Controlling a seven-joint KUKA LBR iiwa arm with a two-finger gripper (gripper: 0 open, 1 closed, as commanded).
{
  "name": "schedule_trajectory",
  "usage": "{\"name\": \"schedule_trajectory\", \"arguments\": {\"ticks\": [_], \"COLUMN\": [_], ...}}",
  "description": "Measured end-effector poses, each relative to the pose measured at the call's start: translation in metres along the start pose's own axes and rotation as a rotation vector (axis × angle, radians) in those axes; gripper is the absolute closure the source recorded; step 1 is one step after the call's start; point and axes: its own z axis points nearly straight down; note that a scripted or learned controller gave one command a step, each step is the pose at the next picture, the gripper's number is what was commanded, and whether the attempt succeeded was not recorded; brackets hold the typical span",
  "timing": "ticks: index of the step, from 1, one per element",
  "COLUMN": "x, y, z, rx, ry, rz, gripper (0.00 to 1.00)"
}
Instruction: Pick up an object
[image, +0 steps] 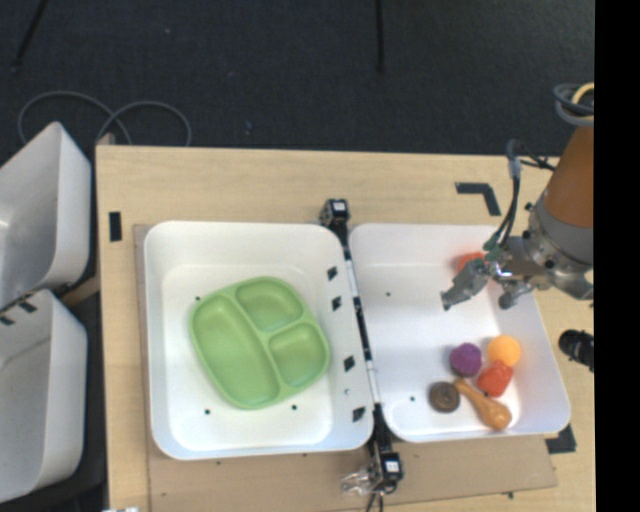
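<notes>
So in the camera view, the pick hasn't really happened yet as far as anyone can judge. The gripper (487, 283) hangs over the upper part of the right bin (420, 330), around 3 o'clock in the frame, with its fingers spread apart and nothing visible between them. Released, basically.

The likely targets sit lower in that same bin, roughly 5 o'clock from the gripper: a purple ball (465, 358), a yellow-orange ball (505, 349) just beside it, a red piece (495, 379) touching or nearly touching the orange one, a brown round thing (444, 397), and an orange-tan elongated item (485, 404) lying slanted along the bottom. They're clumped together, so closing on one without bumping its neighbours looks tricky. There's also a small red-orange object (468, 262) right behind the gripper at about 11 o'clock, partly hidden, hard to tell what it is.

What's left: descend, close, lift. So pretty much everything.

Over at 9 o'clock the left bin (165, 420) holds a green divided plate (260, 342), well apart and out of the way. Both bins rest on the tabletop (250, 185).
</notes>
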Motion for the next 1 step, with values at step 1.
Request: {"name": "schedule_trajectory", "arguments": {"ticks": [1], "x": [0.0003], "y": [0.0018], "z": [-0.0059], "rx": [-0.012], "ry": [-0.002], "rz": [-0.004], "gripper": [0.0]}}
